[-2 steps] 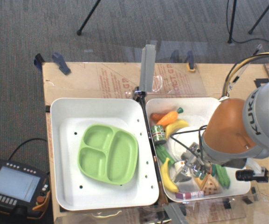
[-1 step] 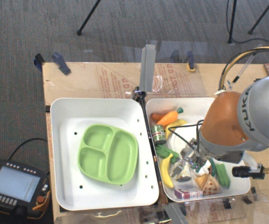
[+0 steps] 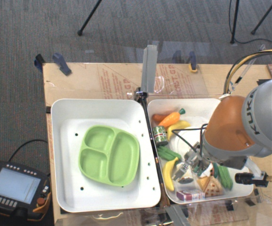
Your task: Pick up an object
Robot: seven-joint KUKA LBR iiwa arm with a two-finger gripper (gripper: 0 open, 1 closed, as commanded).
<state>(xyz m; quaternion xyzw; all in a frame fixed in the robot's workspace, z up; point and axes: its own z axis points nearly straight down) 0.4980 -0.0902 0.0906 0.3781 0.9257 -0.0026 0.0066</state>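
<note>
Plainly legible, the letters "KUK" run in dark print down the grey casing of the arm (image 3: 263, 121) at the right edge, just above its orange band. Red lettering, mirrored and not readable, is printed across the brown top of the desk (image 3: 121, 79) behind the bins. A small purple and white carton (image 3: 191, 196) lies at the near edge of the right bin (image 3: 211, 101); its print is too small to read. A green can (image 3: 160, 134) with a patterned label stands near the bin's left wall.

That right bin holds the clutter: an orange carrot (image 3: 172, 118) at the back, a yellow banana (image 3: 178, 125) beside it, a second banana (image 3: 169, 173) along the left side, a dark green vegetable (image 3: 168, 153) between can and banana, a pizza slice (image 3: 210, 186) and a green pod (image 3: 224, 175) towards the front. The claw (image 3: 186, 167) hangs low over the middle of this heap, just right of the front banana, its metal parts mixed up with the items below; whether it is spread or pinching anything cannot be told.

Left of it, the left bin (image 3: 60, 126) carries a light green divided plate (image 3: 110, 155) with three compartments.

The desk stands on grey carpet (image 3: 32, 22). Black tripod legs (image 3: 92, 11) cross the floor at the back, a teach pendant (image 3: 15, 188) with a pale screen lies at the lower left, and a grey upright post (image 3: 149, 68) rises between the bins.
</note>
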